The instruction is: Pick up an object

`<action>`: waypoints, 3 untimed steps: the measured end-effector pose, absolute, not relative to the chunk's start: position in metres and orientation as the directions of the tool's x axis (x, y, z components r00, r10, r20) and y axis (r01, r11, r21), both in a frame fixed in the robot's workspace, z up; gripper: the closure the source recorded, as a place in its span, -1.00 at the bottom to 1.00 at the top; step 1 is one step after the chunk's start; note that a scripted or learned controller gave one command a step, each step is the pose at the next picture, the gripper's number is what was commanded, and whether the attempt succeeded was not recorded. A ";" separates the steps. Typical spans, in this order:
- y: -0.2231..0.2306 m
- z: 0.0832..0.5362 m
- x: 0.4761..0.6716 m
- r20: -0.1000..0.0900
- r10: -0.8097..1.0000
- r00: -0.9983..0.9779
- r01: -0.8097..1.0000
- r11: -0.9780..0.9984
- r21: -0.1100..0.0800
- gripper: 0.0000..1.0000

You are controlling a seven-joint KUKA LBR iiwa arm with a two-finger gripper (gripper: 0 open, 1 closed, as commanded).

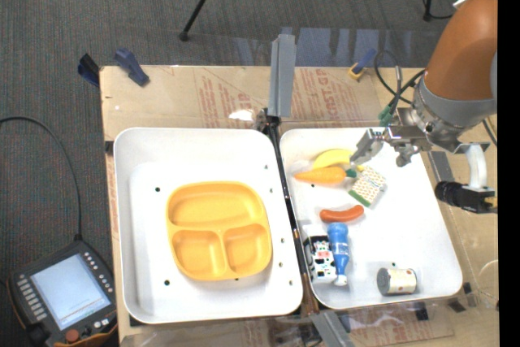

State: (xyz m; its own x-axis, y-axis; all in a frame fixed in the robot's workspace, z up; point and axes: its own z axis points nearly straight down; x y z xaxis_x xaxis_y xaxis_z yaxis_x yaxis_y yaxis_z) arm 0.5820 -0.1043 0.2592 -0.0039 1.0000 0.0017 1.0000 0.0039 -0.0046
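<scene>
The gripper [363, 149] was seen at the upper right of the frame, just beside the banana [331, 158] and carrot [322, 175] in the right bin [439, 240]. Whether the fingers were apart could not be told. Nothing was lifted yet; a descent onto the carrot seemed needed.

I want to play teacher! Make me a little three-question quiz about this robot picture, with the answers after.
1. True or false: the yellow divided plate sits in the left bin.
2. Which toy lies closest to the tool? A) blue bottle B) banana C) grey cylinder
3. Fill in: just below the carrot and checkered block lies a red ____.

Key: 1 true. 2 B. 3 sausage.
</scene>
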 end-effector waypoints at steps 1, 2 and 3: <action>-0.138 0.170 0.600 0.002 1.000 -0.024 1.000 0.024 -0.004 -1.00; -0.168 0.086 0.595 0.002 0.995 -0.095 0.995 0.095 -0.003 -1.00; -0.156 0.088 0.634 0.001 0.983 -0.183 0.983 0.183 0.001 -1.00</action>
